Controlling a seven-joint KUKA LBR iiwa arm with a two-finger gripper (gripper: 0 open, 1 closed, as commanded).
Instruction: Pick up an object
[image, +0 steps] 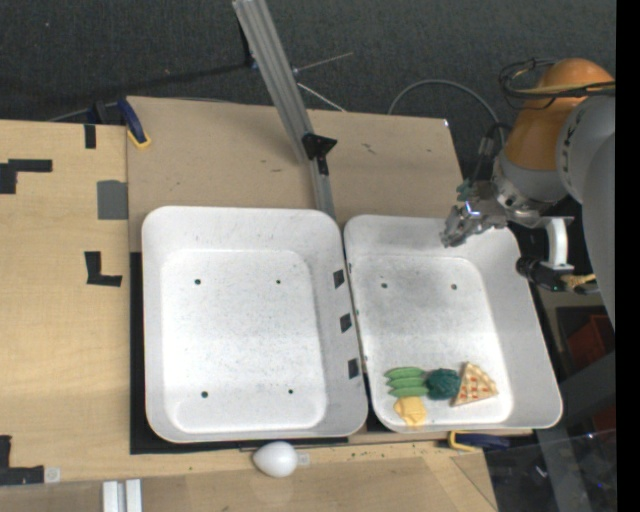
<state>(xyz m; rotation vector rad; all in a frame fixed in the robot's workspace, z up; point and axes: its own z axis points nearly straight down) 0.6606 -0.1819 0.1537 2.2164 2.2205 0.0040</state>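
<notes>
Camera view shows the hand over the far right corner of the right bin, its grip state indeterminable, well apart from the toy food cluster at the near edge; approach phase, requiring travel toward it and descent.

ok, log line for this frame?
gripper above right bin far edge, holds nothing | toys at near edge: green pod, dark green ball, yellow piece, pizza slice | untouched
</notes>
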